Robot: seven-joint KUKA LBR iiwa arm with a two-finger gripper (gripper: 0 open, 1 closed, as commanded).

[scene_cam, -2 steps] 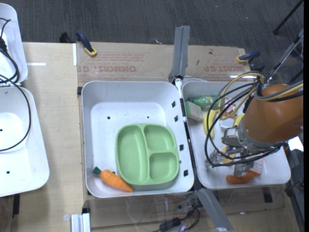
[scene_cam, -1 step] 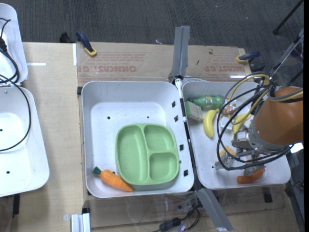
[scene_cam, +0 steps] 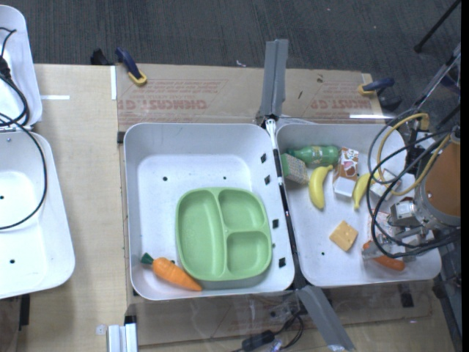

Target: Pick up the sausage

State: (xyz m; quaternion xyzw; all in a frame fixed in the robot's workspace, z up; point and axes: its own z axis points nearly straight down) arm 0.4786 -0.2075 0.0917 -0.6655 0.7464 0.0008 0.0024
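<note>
The sausage [scene_cam: 387, 263], a short reddish-orange piece, lies near the front right corner of the right bin [scene_cam: 315, 266]. My gripper [scene_cam: 399, 229] hangs low directly over it, wrapped in black and yellow cables, with the orange band of the arm [scene_cam: 447, 185] behind it. The gripper body and cables hide part of the sausage, and I cannot tell whether they touch.
The right bin also holds two bananas [scene_cam: 317, 188] [scene_cam: 360, 189], a green bottle [scene_cam: 314, 155], a small white carton [scene_cam: 346, 174] and a tan square cracker [scene_cam: 344, 235]. In the left bin [scene_cam: 146, 167] sit a green divided plate [scene_cam: 223, 233] and a carrot [scene_cam: 174, 272].
</note>
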